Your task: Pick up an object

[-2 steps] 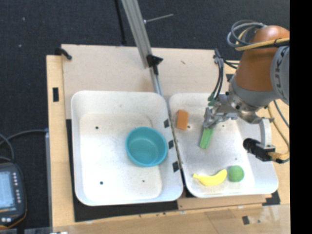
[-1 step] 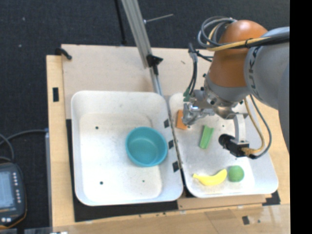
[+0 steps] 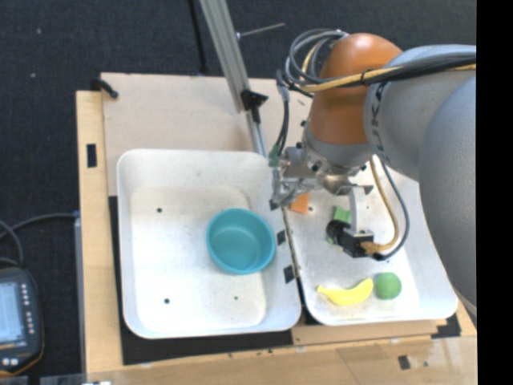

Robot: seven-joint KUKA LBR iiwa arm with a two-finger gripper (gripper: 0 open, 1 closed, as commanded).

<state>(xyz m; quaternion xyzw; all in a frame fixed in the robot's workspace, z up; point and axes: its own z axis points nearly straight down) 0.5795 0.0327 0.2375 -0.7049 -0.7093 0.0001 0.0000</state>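
While the gripper (image 3: 282, 192) hangs at the orange block's (image 3: 300, 205) ten o'clock, its finger state is unclear.

Left bin (image 3: 144, 215): blue bowl (image 3: 240, 241) upright near its right wall. Right bin (image 3: 437, 295): yellow banana (image 3: 346, 293) beside green ball (image 3: 388, 285) at the near edge; small orange piece (image 3: 300, 204) near the dividing wall, just below the claw (image 3: 282, 192). Grey arm (image 3: 425, 119) overhangs the right bin. Desk (image 3: 160, 111) tan.
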